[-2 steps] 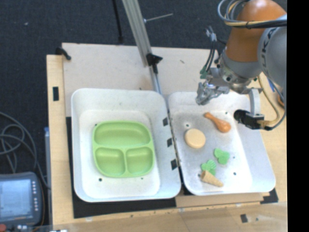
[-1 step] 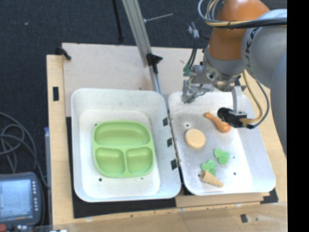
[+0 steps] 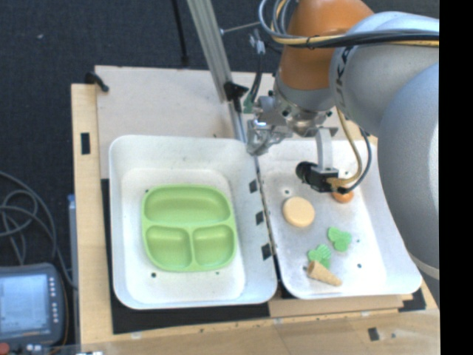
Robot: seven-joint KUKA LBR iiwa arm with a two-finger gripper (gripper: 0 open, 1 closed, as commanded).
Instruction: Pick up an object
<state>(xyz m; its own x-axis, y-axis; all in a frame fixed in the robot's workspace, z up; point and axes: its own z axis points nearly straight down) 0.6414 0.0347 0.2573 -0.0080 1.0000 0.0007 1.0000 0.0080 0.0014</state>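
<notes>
My gripper [image 3: 258, 139] hangs over the far left corner of the right bin [image 3: 384, 272], close to the divide between the two bins. Nothing shows in its grasp. On the right bin's floor lie a round tan disc [image 3: 298, 212], two small green pieces [image 3: 339, 238] [image 3: 320, 255] and a tan cone [image 3: 324, 273] near the front. A small orange object [image 3: 342, 194] sits behind the disc, partly hidden by the arm's cable. All of these lie nearer the front than the gripper, and to its right.
A light green divided plate [image 3: 188, 226] lies in the left bin [image 3: 126, 161]. A slanted metal post [image 3: 211, 43] rises behind the bins, just left of the gripper. The bulky grey arm [image 3: 399, 117] covers the right bin's far right side.
</notes>
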